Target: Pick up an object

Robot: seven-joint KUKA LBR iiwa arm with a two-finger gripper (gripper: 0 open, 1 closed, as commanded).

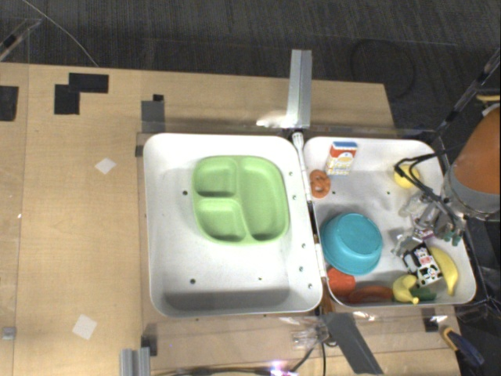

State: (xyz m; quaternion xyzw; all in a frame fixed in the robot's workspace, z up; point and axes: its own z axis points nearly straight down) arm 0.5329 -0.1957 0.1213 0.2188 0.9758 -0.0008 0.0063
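My gripper (pixel 417 235) hangs low over the right side of the right bin (pixel 368 149), between the blue bowl (pixel 352 243) and a yellow banana (pixel 448 268). A small black-and-white object (pixel 425 263) lies just below it, next to a yellow-green fruit (pixel 406 289). At the back of this bin stand a small white and orange carton (pixel 342 157) and a brown round item (pixel 318 182). A yellow object (pixel 402 178) lies at the bin's back right, partly behind a black cable. A red-orange item (pixel 362 291) lies at the front under the bowl's edge.
The left bin (pixel 168 233) holds a green divided plate (pixel 239 199). The arm's orange band (pixel 477 159) and grey wrist overhang the right bin's right wall. A metal post (pixel 300 84) stands behind the divide between the bins.
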